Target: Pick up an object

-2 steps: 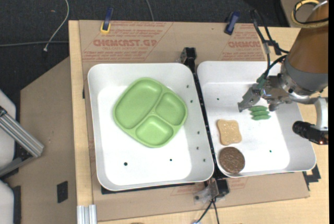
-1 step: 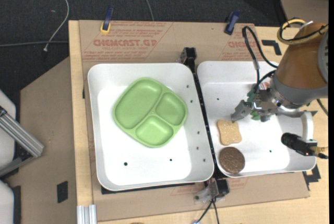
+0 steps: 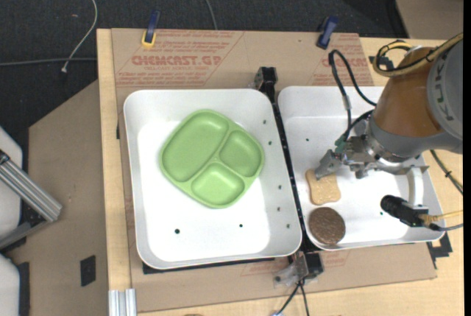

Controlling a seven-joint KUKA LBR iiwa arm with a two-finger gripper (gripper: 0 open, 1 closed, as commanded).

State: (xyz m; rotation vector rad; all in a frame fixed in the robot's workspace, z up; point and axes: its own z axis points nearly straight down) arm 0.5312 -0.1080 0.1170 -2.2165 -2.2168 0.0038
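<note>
In the right bin (image 3: 316,104) a tan, toast-shaped piece (image 3: 324,191) lies flat near the left wall. A round dark-brown disc (image 3: 327,225) sits just in front of it, in the bin's front left corner. My gripper (image 3: 326,169) reaches in from the right and hangs low over the far edge of the tan piece, touching it or nearly so. Nothing shows as lifted off the bin floor.
A green three-compartment plate (image 3: 212,157) lies in the middle of the left bin (image 3: 147,233). A black divider (image 3: 283,160) runs between the two bins. The arm's orange band and wrist (image 3: 408,112) cover the right bin's right side.
</note>
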